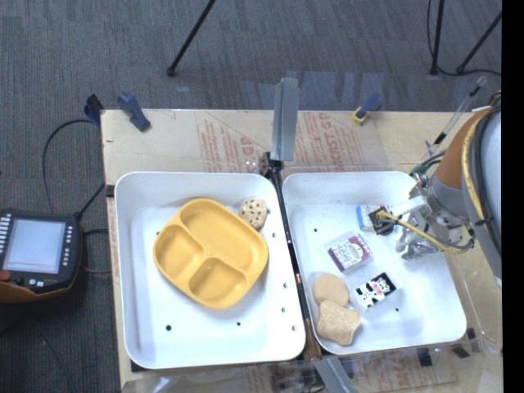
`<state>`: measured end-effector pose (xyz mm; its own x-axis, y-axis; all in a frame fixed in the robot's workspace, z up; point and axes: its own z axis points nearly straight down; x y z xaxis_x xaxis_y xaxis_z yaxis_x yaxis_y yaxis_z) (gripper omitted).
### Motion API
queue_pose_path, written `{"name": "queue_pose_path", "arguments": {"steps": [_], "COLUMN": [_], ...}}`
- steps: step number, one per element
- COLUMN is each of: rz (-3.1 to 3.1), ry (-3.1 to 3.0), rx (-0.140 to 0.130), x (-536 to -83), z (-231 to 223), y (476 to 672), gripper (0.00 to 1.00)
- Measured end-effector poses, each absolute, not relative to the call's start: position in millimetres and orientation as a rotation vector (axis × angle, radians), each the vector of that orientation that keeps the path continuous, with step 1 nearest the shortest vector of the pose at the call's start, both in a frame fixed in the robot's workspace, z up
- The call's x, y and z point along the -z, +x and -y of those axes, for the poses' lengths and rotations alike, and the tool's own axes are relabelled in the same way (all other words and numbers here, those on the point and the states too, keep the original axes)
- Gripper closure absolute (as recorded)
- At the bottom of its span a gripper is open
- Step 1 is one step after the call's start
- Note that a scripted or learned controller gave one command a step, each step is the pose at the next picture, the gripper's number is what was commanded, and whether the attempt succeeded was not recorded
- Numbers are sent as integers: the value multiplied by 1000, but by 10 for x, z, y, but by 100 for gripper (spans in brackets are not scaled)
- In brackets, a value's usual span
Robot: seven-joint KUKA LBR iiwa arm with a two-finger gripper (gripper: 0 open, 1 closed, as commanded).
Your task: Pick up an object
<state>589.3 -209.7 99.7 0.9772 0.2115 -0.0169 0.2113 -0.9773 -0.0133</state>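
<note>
Gripper (413,244) low in right bin (442,318), at 3 o'clock; grip state: cannot tell. Nearest target: small maroon carton (350,252), bin centre. Likely light, stiff, slick; take across narrow sides.

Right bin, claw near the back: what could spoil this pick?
The claw hangs by the right bin's far edge, close to a small blue item; a descent might clip the wall. The maroon carton and cow-print carton lie flat, so they could slide away.
</note>
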Motion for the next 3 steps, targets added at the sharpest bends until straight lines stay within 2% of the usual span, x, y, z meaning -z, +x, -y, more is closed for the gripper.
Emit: {"name": "queue_pose_path", "arguments": {"steps": [1,2,3], "rz": [323,332,325], "ry": [-3121,-3118,-3122], "rx": [-10,-17,-9], "x": [-841,-924,-852], "z": [2095,2079,2102], "y": [6195,6197,6244], "gripper": [100,100,100]}}
